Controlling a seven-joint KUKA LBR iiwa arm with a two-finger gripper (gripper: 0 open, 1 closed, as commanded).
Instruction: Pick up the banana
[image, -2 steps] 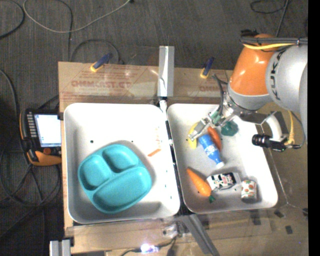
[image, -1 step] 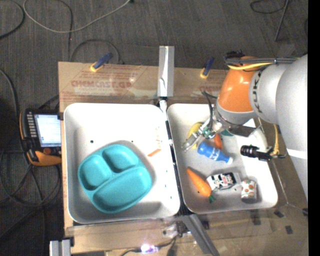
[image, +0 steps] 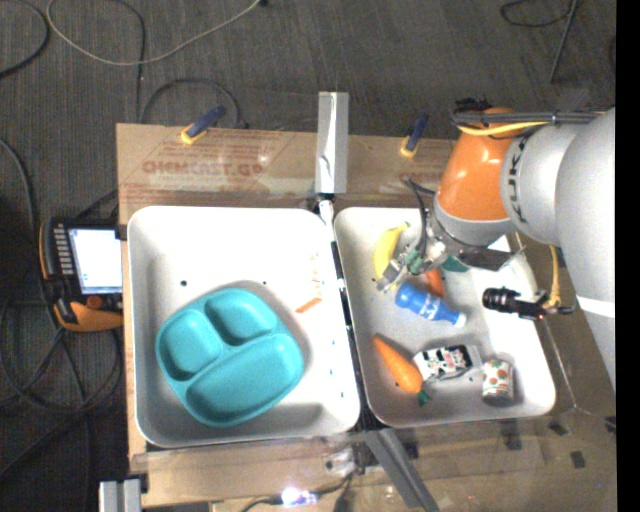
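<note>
The yellow banana (image: 387, 248) lies in the back left corner of the right bin (image: 540, 400), pointing roughly front to back. My gripper (image: 405, 268) hangs below the orange wrist band, directly at the banana's right side and near end, and covers part of it. I cannot make out whether it touches the fruit.
A blue bottle (image: 430, 305) lies just right of the gripper. Towards the front are a carrot (image: 397, 365), a small carton (image: 446, 360) and a can (image: 497, 378). The left bin (image: 150, 240) holds a teal divided plate (image: 230, 352) and a small orange scrap (image: 308, 305).
</note>
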